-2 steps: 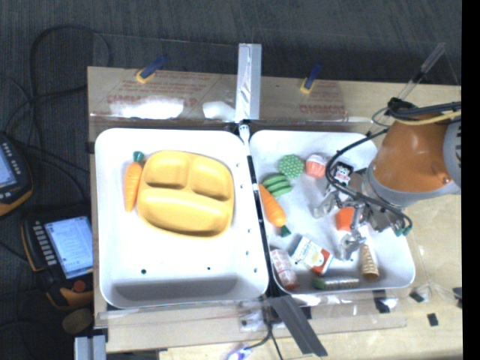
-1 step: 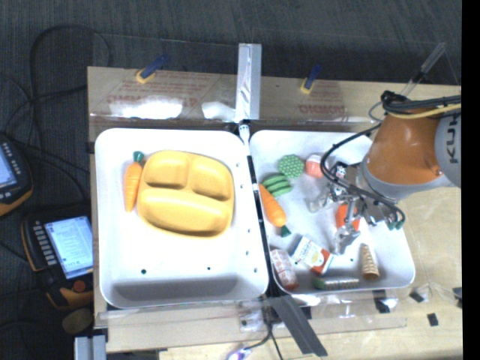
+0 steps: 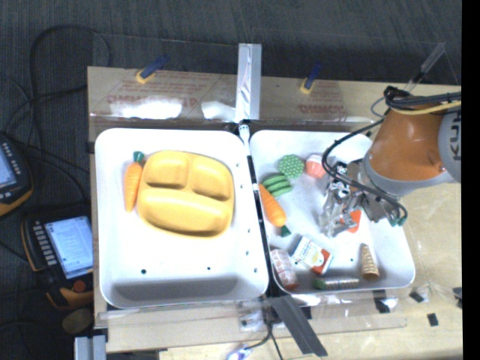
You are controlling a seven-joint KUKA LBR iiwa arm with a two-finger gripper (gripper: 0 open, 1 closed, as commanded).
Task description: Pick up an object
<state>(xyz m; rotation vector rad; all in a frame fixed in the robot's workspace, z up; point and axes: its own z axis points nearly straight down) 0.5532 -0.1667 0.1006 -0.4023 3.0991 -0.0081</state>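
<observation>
A yellow tray (image 3: pixel 186 192) and a carrot (image 3: pixel 133 184) fill the left bin (image 3: pixel 105 276). In the right bin (image 3: pixel 405 265), toy foods lie scattered, while the gripper (image 3: pixel 339 214) hangs low over a small red-orange piece (image 3: pixel 353 218), apparently lining up a pick; its grip state cannot be told.

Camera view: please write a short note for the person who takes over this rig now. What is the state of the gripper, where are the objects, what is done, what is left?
Gripper: down in the right bin, over a small red-orange item; grasp unclear.
Right bin: green toy, carrot, carton, cone.
Left bin: yellow tray, second carrot.
Done: no object visibly lifted.
Left: secure one object and raise it.
</observation>
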